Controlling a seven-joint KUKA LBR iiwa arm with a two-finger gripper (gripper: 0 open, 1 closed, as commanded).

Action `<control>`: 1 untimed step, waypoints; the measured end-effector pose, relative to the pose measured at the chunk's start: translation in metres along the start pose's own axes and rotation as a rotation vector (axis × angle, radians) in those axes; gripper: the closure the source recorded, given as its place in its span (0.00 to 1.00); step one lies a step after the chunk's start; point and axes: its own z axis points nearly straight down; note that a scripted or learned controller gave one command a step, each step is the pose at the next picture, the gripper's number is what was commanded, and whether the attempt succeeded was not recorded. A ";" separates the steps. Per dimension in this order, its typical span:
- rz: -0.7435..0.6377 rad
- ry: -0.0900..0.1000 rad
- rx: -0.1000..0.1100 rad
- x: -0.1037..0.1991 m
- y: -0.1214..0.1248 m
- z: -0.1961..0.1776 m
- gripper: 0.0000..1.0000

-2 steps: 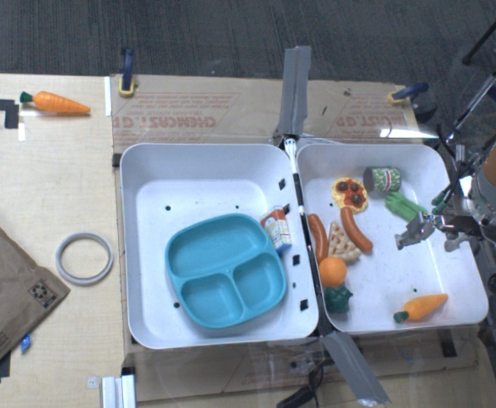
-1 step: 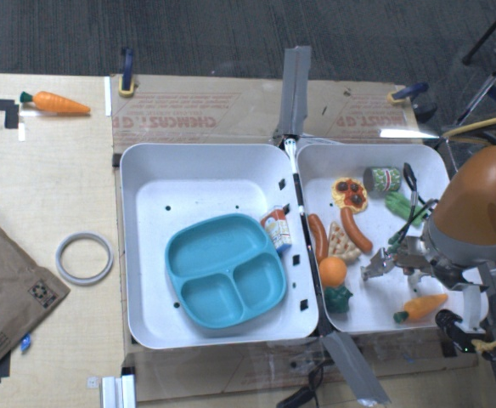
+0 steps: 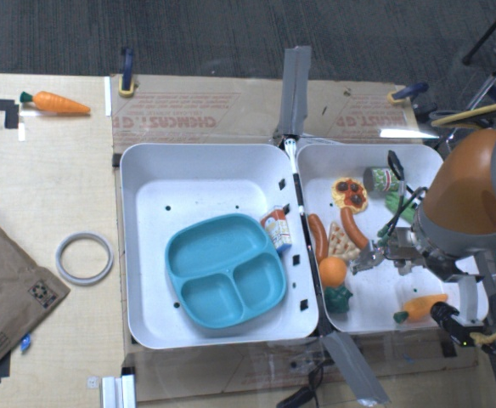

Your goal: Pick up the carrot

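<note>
From the overhead camera view, your gripper (image 3: 375, 257) hovers mid right bin (image 3: 363, 320), fingers slightly parted around nothing. The carrot (image 3: 421, 307) lies nearer the front wall, beside the arm. Come down straight over its middle; the front rim is close, with more open floor toward the orange (image 3: 332, 271).

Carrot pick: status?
Gripper low in right bin, beside the sausages; grip state unreadable. Carrot loose at bin's near right, not held. Second carrot out on the bench. Arm overhangs the target.
</note>
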 end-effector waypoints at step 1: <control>-0.029 0.000 0.001 -0.033 0.028 0.019 0.00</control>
